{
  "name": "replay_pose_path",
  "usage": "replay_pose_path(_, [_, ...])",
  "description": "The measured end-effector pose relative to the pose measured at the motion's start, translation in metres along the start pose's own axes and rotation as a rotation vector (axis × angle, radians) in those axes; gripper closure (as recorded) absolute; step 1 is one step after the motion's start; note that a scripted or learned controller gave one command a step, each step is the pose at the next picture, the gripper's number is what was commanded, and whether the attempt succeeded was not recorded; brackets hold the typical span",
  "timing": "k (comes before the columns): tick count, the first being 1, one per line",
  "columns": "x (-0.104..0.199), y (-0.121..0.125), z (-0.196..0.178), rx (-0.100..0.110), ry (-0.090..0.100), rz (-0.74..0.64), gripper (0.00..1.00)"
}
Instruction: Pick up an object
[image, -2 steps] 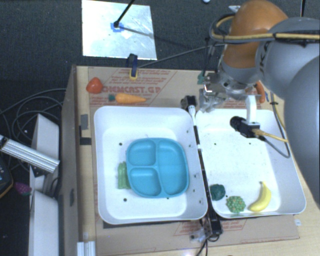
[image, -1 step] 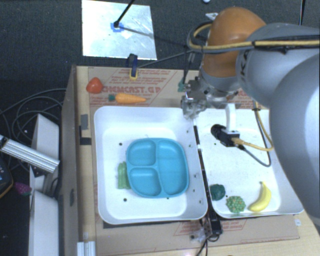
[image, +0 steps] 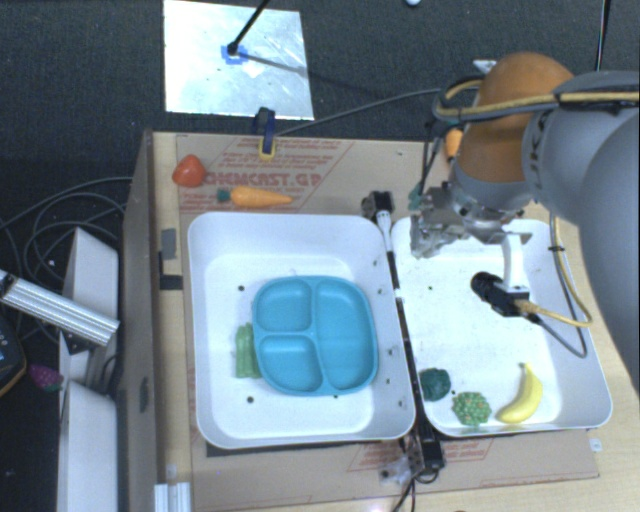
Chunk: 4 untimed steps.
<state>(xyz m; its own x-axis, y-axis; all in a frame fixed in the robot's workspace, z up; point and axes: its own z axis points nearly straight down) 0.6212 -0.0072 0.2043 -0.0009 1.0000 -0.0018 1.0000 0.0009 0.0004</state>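
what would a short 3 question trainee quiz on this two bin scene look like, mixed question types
1. True or false: the blue divided tray lies in the right bin.
2. Multiple choice: which thing lies beside the green bumpy piece near the right bin's front edge? A) carrot B) banana C) tomato
3. Short answer: where is the claw in the camera view?

Key
1. False: it lies in the left bin, with a green piece at its left side.
2. B: the banana. The carrot and the tomato lie on the cardboard behind the bins.
3. At the back left part of the right bin, far from the banana.
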Motion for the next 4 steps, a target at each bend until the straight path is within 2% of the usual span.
replay_pose_path(1, [-0.018, -0.028, -0.048, -0.002, 0.001, -0.001, 1.0])
replay_pose_path(2, [0.029, -0.023, -0.033, -0.001, 0.003, -0.003, 1.0])
replay_pose_path(3, [0.013, -0.013, -0.036, -0.001, 0.002, -0.001, 1.0])
replay_pose_path(4, [-0.01, -0.044, -0.05, -0.001, 0.001, -0.001, 1.0])
